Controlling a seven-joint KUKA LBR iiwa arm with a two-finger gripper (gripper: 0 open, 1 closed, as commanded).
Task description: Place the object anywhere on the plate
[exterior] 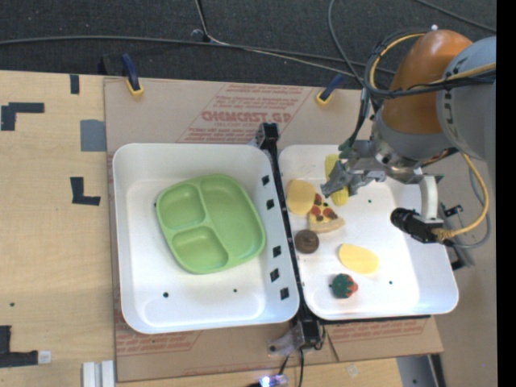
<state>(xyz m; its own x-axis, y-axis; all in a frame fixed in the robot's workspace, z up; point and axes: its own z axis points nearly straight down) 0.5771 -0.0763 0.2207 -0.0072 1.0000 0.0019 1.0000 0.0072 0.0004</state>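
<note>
A green three-compartment plate (211,222) lies in the left bin (129,240) with nothing on it. In the right bin (419,285), my gripper (337,187) is low over the upper left part. It sits above a pizza slice (325,217), next to a yellow rounded piece (300,196). A yellow object (332,166) shows partly behind and under the gripper. I cannot tell whether that object is gripped or just lying in the bin.
The right bin also holds a brown round cookie (306,241), a yellow oval piece (357,258) and a red and green strawberry (343,285). A black divider rail (278,208) runs between the bins. The arm's cables (451,216) hang at the right.
</note>
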